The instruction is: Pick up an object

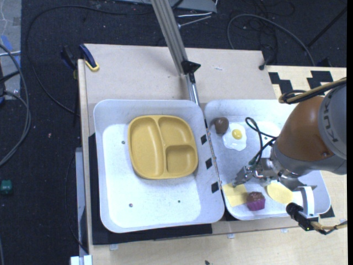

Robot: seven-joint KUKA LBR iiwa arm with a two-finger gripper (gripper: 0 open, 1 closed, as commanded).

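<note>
In the right-hand shallow white bin, your gripper hangs low, its state something you cannot tell. The small purple round toy lies just beside it, toward the bin's near edge, on a flat yellow slice.

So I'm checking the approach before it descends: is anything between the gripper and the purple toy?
Nothing visible does. The gripper sits just above and left of the purple toy, which lies on the yellow slice.
</note>
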